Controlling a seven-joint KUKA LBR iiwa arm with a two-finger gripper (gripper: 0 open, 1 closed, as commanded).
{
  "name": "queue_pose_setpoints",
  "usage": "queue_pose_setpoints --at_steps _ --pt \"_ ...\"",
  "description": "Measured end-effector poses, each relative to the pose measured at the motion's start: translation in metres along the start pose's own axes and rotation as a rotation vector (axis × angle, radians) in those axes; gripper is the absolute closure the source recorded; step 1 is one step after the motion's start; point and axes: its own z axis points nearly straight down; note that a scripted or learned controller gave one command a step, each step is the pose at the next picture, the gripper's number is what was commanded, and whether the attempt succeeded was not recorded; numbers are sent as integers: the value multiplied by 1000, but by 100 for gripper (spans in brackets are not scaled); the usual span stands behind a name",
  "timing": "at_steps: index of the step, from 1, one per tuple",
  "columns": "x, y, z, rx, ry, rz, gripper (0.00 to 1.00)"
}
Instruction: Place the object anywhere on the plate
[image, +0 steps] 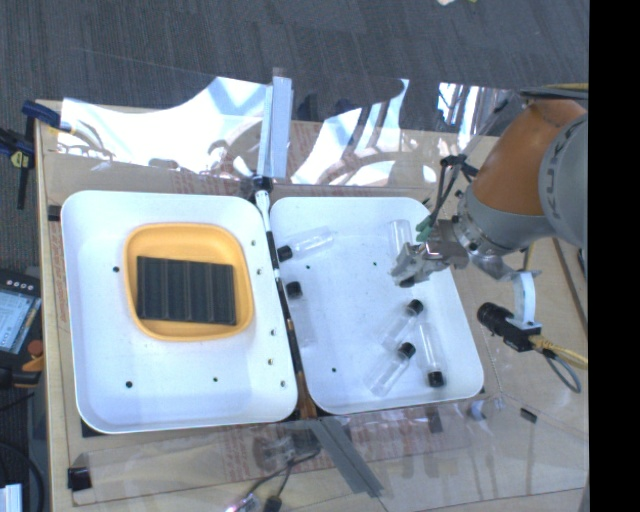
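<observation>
A yellow plate (186, 281) with a dark ridged centre lies in the left bin (90, 370). Several clear tubes with black caps lie in the right bin (340, 390): one near the divider (310, 241), one upright along the far right (399, 234), and a cluster at the front right (402, 326), (430, 352), (388, 372). My gripper (411, 266) hangs low over the right side of the right bin, just above the cluster and beside the far-right tube. Nothing is visibly held in it.
A loose black cap (293, 289) sits near the divider between the bins. The arm's orange band (520, 165) and grey wrist reach over the right bin's right rim. Reflective foil (230, 110) lines the bench behind the bins.
</observation>
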Motion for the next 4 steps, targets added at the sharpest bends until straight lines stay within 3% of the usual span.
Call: queue_pose_setpoints --at_steps 1,2,3,4 --pt "0 0 0 0 0 0 0" --pt "58 15 -23 -2 -1 -316 0" --pt "151 54 -21 -1 0 -457 0" --pt "126 46 23 1 1 -829 0"
